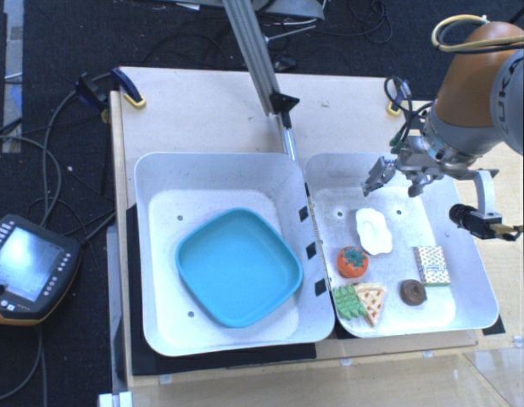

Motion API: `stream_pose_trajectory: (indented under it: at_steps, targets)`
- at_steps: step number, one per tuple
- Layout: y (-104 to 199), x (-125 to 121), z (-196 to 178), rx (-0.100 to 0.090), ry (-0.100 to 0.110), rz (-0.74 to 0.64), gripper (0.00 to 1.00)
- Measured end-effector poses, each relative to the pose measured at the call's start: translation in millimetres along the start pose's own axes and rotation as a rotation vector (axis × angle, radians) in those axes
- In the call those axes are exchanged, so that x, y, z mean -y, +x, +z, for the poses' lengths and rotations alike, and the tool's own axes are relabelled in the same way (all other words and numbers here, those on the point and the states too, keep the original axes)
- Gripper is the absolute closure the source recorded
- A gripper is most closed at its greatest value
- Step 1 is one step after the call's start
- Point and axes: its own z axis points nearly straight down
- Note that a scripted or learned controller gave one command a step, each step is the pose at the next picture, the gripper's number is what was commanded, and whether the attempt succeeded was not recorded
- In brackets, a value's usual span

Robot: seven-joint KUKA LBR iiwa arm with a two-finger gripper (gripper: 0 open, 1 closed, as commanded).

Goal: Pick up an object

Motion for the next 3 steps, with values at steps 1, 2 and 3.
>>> stream_pose_trajectory:
  at_steps: [1,2,3]
  targets:
    - [1,-8,47,0.0,0.0,0.0,0.0]
    - [-3,-1,108,0.0,0.002,0.001,0.0]
    - [-3,-2,94,0.001,-0.004,0.001,1.0]
